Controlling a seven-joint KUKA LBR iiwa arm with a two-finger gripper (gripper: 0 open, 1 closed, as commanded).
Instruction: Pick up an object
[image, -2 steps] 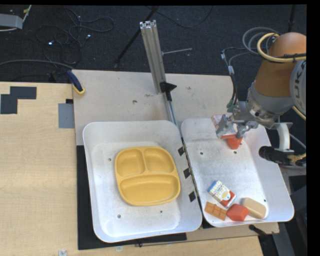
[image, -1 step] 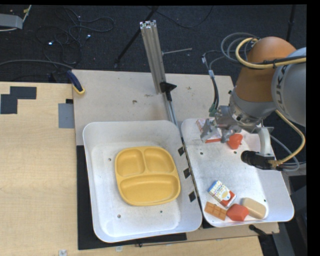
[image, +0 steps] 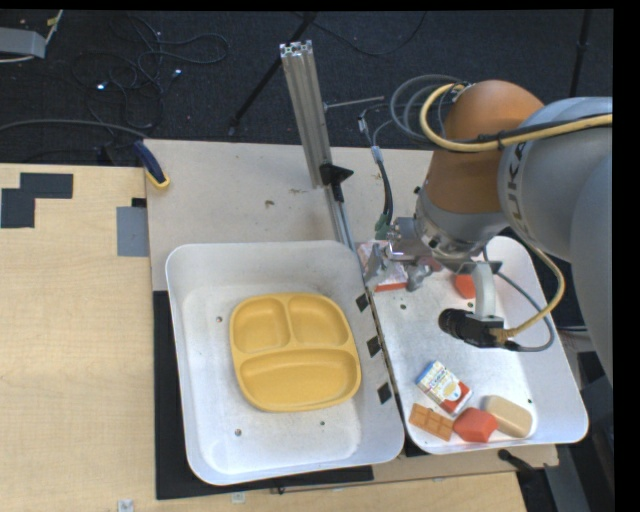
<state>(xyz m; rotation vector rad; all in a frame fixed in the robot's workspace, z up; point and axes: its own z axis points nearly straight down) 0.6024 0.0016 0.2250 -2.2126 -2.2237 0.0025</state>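
**Arm low over the right bin, small objects in its near corner**

Four small objects are seen grouped in the near part of the right bin (image: 560, 420): a carton (image: 441, 385) with a blue and red print, a brown waffle (image: 432, 422) just in front of it, a red block (image: 475, 426) beside the waffle, and a tan bread piece (image: 508, 415) touching the block on its right. An orange-red item (image: 464, 284) is partly seen further back in the same bin, close under the wrist; what it is cannot be told. The gripper (image: 392, 268) is placed at the far left edge of this bin, near the divide between the bins, well apart from the grouped objects. Something red and white is seen at the gripper, but whether the fingers are spread or pressed together cannot be told. The arm (image: 560, 170), grey with an orange band, is reached in from the right, with a yellow cable looped over it. In the left bin (image: 190, 380) a yellow divided plate (image: 295, 350) is laid flat near the middle. Both bins are carried by the worktop (image: 70, 350), with an upright metal post (image: 305, 110) behind them
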